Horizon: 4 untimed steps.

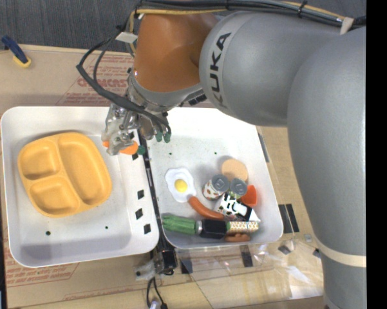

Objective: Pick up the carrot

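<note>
The carrot (128,150) is a small orange piece, with its ends showing at either side of the fingers. My gripper (121,144) is shut on it and hangs over the right end of the left white bin (26,124), close to the divider between the bins. Much of the carrot is hidden by the metal fingers (113,132). The grey arm with its orange band (167,50) reaches in from the upper right.
A yellow divided plate (64,172) lies in the left bin, just left of the gripper. The right bin (199,124) holds a fried egg (179,184), a sausage (205,207), a green vegetable (179,224), a round biscuit (234,169), small tins (216,187) and other toy food at its front.
</note>
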Each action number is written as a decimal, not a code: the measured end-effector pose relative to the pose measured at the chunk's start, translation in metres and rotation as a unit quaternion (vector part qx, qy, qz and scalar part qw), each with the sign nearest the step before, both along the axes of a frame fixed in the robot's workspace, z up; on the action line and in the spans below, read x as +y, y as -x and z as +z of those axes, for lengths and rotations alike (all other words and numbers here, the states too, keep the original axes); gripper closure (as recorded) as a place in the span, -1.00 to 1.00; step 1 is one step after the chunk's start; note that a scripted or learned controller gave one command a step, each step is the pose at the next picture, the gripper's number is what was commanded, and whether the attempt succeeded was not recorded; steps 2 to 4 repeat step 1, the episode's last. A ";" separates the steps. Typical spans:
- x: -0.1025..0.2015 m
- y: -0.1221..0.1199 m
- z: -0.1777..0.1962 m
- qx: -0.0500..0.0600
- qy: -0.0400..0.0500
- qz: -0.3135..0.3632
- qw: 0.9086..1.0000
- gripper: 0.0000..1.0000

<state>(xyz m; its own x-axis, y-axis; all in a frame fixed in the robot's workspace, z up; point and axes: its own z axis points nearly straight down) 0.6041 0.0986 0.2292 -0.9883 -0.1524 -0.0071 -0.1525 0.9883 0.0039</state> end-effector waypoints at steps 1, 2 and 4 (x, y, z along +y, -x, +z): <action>0.019 0.031 -0.040 0.004 0.002 -0.118 0.993 1.00; 0.019 0.031 -0.040 0.004 0.002 -0.118 0.993 1.00; 0.019 0.031 -0.040 0.004 0.002 -0.118 0.993 1.00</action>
